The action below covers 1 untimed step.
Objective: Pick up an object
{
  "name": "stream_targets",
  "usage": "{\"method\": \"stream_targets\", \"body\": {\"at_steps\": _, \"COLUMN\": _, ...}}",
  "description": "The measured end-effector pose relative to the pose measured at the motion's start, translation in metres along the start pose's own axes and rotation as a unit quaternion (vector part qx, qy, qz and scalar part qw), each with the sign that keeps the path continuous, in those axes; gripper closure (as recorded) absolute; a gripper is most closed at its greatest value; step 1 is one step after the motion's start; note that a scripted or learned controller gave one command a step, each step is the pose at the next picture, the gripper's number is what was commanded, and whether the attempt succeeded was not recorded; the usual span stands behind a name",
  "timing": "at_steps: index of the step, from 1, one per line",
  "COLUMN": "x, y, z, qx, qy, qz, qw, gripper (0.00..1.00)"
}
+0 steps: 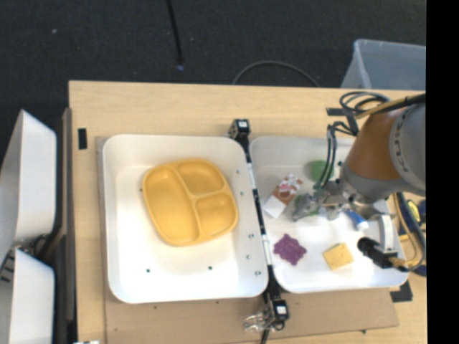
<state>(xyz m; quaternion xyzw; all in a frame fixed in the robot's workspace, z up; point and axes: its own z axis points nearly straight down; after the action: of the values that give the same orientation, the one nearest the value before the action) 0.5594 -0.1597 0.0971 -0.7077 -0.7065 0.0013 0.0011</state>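
Behind the gripper, half-hidden green object

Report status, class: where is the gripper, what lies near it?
Gripper low in right bin, nothing seen held. White block, red-white item beside it. Purple piece, yellow block nearer front.

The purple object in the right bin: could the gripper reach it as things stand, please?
Probably yes. The purple object lies apart from its neighbours on the bin floor, with the gripper just above it in the view and nothing lying between them.
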Motion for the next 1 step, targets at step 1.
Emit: {"method": "stream_targets", "body": {"at_steps": 1, "x": -0.0009, "y": 0.0012, "z": -0.0115, "qx": -0.001, "qy": 0.000, "qz": 0.001, "qw": 1.0000, "gripper": 1.00}}
